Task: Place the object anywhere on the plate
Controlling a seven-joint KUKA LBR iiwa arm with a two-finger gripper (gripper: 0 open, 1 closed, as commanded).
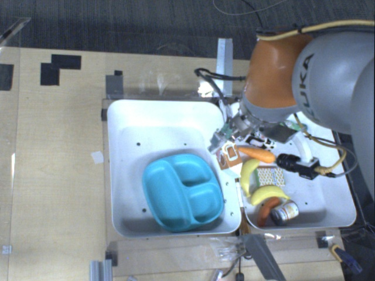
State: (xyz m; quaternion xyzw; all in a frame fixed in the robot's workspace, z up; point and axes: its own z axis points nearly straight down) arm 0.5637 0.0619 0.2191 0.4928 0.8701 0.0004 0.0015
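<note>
Hovering at frame centre-right, the claw [225, 134] sits above a small brown object [229, 156]; its state I cannot tell. Grasping comes first, then carrying left to the blue plate [183, 192].

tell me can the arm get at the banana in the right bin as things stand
Probably yes. The banana lies uncovered from above, just below the gripper, though the carrot and can crowd its ends.

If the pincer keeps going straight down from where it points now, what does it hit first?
Probably the small brown-and-white packet lying by the divider between the bins, just beside the orange carrot. The pincer hangs right above it, though depth is hard to judge from this slanted view.
</note>
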